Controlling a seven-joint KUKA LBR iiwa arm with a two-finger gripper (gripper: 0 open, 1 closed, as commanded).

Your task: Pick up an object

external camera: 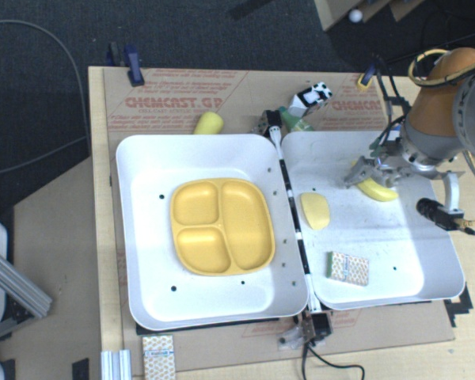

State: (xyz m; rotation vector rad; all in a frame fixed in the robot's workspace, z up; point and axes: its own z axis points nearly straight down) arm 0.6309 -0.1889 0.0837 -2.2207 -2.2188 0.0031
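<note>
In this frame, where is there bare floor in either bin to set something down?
Left bin: only a bare margin around the yellow divided plate, widest along its near edge. Right bin: bare in the middle, between the pale yellow piece, the patterned packet and its right rim. Crowded at its far end, where the claw sits over the banana.

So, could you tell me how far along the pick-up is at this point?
Nothing looks picked up yet. The gripper is low in the right bin, right over the yellow banana-shaped piece, which lies on the bin floor. The pale yellow piece and patterned packet lie untouched. Grasping and lifting remain.
</note>
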